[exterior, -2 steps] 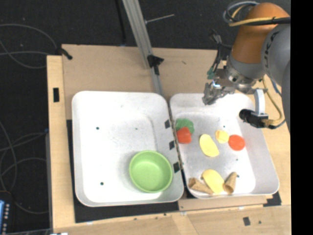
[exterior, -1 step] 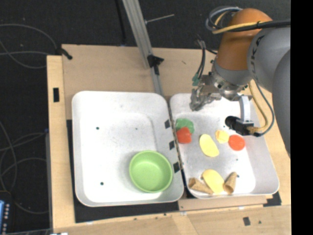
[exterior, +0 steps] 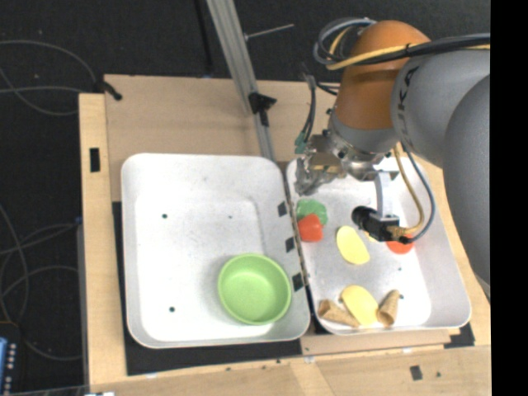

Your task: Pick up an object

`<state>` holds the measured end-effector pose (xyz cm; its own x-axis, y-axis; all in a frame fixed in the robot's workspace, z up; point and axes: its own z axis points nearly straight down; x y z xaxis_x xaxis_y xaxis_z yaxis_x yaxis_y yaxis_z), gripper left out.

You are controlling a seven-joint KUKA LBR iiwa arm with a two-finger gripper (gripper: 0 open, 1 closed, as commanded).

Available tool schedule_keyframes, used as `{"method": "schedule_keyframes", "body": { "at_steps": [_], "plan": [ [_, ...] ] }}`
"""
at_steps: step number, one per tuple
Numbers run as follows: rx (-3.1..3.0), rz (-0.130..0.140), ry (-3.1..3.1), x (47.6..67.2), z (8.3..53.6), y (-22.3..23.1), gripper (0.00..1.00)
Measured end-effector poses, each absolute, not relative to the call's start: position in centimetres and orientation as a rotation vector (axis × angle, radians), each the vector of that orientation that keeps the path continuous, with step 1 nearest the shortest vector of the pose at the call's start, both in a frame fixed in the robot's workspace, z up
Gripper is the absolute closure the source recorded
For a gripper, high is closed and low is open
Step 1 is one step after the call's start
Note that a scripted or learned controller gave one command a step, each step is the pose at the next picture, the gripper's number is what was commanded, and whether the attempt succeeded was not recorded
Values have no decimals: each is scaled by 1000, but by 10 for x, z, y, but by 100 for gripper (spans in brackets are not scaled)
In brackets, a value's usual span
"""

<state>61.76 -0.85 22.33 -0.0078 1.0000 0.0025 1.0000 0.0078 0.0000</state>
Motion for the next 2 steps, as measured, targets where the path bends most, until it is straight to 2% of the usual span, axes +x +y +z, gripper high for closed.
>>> {"method": "schedule_keyframes", "body": {
  "at_steps": [2],
  "plan": [
    [-2213,-2,-2227,549,236,84,100]
  ]
}}
